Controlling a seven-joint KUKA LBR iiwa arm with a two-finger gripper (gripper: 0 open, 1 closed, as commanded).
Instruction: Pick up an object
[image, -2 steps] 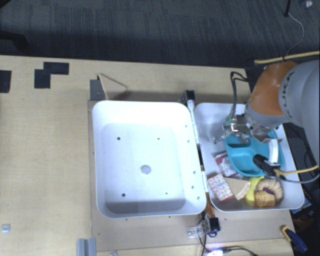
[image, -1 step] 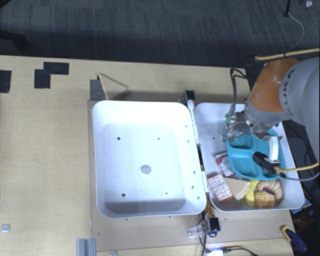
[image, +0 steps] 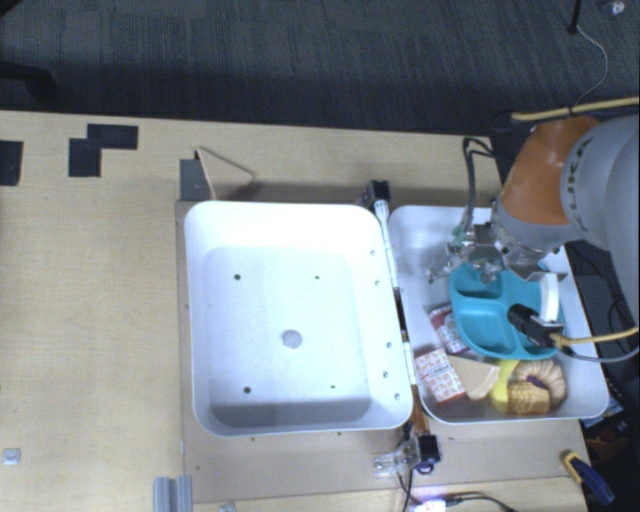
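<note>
Right bin (image: 420, 240): gripper (image: 478, 262) above blue tray (image: 490, 320)

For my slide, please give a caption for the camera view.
Grey arm reaching over the right bin, above a blue tray among small objects.

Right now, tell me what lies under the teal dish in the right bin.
Under the teal dish, a red-and-white packet pokes out at its left edge, a braided pastry at its near edge. Anything beneath its middle is covered.
</note>
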